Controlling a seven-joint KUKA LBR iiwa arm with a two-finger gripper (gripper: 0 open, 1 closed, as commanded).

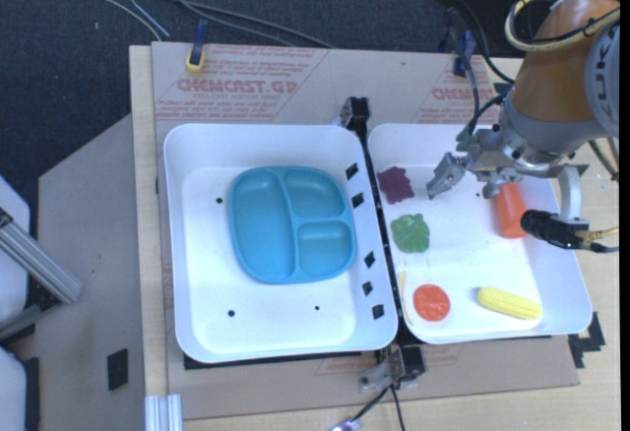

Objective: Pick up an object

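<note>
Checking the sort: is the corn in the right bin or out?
In: the corn lies inside the right bin, near its front rim.

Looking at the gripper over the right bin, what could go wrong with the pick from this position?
1. The gripper hangs between the purple piece and the orange piece, over neither; a straight descent may close on nothing.
2. The orange piece lies partly under the arm, so the wrist could knock it.

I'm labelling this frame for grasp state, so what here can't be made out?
- Gripper, camera view: whether it is open or shut; the wrist overhangs it.
- Orange object, camera view: its top end is covered by the arm.
- Purple object, camera view: too small and dark to identify.
</note>
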